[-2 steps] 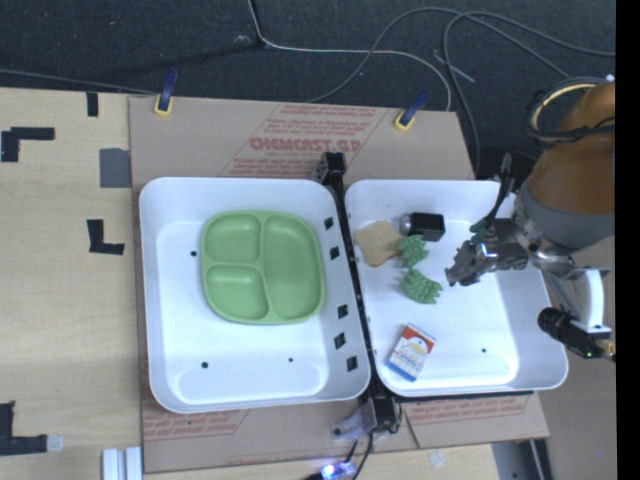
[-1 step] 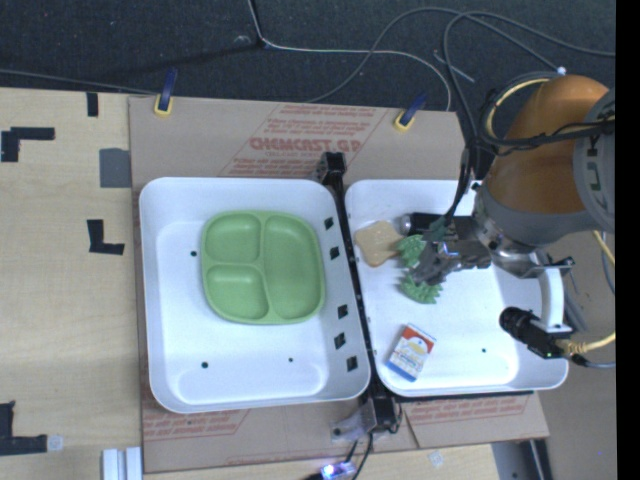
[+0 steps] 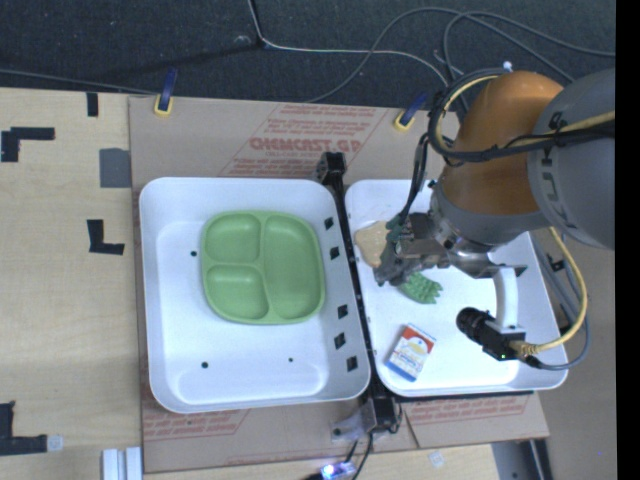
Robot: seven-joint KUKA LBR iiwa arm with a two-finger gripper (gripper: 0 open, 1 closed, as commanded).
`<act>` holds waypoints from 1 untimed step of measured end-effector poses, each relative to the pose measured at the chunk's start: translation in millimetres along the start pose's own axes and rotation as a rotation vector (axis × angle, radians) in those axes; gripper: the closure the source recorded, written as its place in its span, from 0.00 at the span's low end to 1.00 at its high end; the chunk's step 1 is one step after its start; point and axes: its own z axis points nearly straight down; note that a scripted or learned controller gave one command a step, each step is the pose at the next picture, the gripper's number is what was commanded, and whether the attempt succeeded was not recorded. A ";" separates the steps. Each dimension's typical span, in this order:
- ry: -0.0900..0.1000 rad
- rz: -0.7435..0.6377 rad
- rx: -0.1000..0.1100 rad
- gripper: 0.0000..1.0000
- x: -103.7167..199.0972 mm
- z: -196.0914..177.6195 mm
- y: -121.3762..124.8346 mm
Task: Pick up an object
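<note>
My gripper (image 3: 397,259) hangs low over the left part of the right bin (image 3: 455,368), under the grey and orange arm. Just below it to the right lies a small green toy-like object (image 3: 423,287), touching or nearly touching the fingers. A pale tan object (image 3: 369,241) lies to the gripper's left, by the bin's left wall. A small box with red, white and blue print (image 3: 410,352) rests nearer the front of the same bin. I see nothing clearly held between the fingers.
The left bin (image 3: 170,358) holds a green divided plate (image 3: 263,266). A black divider (image 3: 345,268) runs between the bins. A black cable plug (image 3: 487,332) and a white bracket (image 3: 507,293) hang from the arm over the right bin's right half.
</note>
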 end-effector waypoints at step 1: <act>0.000 0.000 0.001 1.00 51.2 -0.1 -6.3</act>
